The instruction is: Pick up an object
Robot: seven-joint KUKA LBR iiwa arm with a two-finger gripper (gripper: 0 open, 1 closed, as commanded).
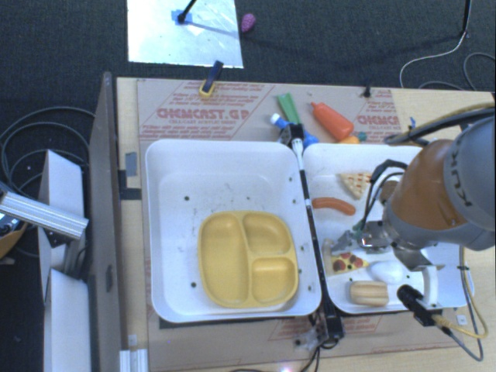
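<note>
Grey arm w/ orange band [434, 192] hangs over the right white bin [325, 157]. Gripper [358, 240] sits low by the toy pizza slice w/ red dots [346, 263], can't tell its state tbh. Also in that bin: red sausage [333, 204], tan bread roll [368, 292], waffle-like wedge [356, 182]. Yellow divided plastic tray [248, 258] in the left bin [178, 169].

Red print on the bench board

"CHEMCAST GP" reads in red on the brown protective sheet [225, 107] at the bench's far edge, behind the left bin; a partly hidden repeat shows behind the right bin.
</note>
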